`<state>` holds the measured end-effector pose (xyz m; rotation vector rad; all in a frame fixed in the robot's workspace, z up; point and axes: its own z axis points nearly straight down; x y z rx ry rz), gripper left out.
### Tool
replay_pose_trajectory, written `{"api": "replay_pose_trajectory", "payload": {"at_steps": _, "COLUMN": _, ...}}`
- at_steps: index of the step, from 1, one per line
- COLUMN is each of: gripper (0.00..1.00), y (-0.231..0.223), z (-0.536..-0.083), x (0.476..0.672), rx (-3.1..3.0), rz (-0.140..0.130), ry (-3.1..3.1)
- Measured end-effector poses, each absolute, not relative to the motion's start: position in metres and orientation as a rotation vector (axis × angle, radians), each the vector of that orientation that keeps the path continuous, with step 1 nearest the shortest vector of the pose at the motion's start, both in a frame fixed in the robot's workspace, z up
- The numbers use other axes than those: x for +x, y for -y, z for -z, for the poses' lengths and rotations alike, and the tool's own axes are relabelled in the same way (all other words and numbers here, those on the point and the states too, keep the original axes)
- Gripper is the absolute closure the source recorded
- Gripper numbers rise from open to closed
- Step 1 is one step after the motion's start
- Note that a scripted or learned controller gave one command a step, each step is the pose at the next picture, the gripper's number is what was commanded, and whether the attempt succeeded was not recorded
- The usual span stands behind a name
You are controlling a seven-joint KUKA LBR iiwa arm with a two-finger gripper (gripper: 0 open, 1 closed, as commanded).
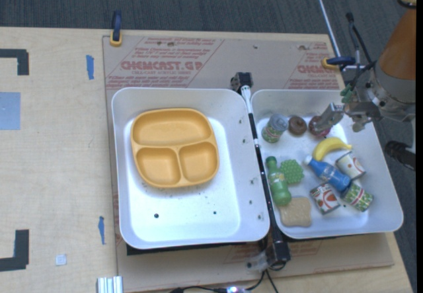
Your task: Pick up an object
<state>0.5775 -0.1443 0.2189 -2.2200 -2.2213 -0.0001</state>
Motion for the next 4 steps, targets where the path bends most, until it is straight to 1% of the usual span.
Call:
{"api": "replay_pose_trajectory", "payload": {"at_steps": 1, "gripper": 0.00, "y": 0.117, "z": -0.092, "x": 0.603, "rx": -2.221, "rz": 0.001, "ry": 2.223}}
{"api": "replay_pose_trajectory", "payload": {"at_steps": 2, "gripper": 0.00, "y": 0.092, "z": -0.087, "x": 0.579, "rx": -2.224, "rz": 0.004, "ry": 2.225}}
{"api": "replay_pose_trajectory", "payload": {"at_steps": 3, "gripper": 1.00, "y": 0.092, "z": -0.098, "x": 0.581, "rx": -2.228, "rz": 0.008, "ry": 2.226}}
{"api": "replay_pose_trajectory", "payload": {"at_steps": 4, "gripper": 0.00, "y": 0.092, "z": -0.098, "x": 0.580, "rx": -2.227, "rz": 0.008, "ry": 2.226}}
